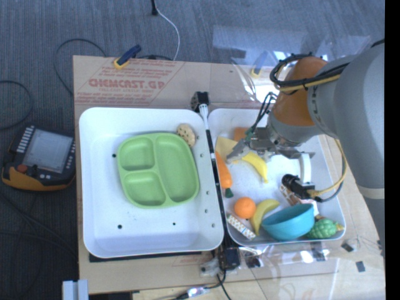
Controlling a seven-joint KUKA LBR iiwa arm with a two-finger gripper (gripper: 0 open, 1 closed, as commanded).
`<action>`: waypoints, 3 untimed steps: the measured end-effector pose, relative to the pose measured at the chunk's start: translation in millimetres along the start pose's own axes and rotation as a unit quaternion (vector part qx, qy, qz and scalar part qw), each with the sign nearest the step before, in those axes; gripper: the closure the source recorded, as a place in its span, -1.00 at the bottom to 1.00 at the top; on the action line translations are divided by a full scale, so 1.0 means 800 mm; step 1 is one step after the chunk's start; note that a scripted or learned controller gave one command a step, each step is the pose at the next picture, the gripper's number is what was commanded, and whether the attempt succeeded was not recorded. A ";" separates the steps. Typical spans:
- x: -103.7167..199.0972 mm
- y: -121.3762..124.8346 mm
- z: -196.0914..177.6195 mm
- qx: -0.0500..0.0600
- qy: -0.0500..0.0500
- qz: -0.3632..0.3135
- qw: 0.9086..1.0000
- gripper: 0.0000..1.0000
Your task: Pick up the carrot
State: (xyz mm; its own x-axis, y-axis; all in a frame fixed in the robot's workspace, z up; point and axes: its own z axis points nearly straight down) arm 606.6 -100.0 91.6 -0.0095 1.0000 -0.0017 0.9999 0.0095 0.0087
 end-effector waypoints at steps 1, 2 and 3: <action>-0.012 0.013 -0.051 0.003 -0.001 0.015 1.000 -1.00; -0.008 -0.085 -0.004 0.008 -0.001 0.140 0.990 -1.00; 0.002 -0.036 0.000 0.001 -0.002 0.106 0.994 -1.00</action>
State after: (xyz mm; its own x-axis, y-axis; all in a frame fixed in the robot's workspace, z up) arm 578.0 -99.0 91.0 0.2012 0.9795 -0.0043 0.9795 -0.2012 0.0064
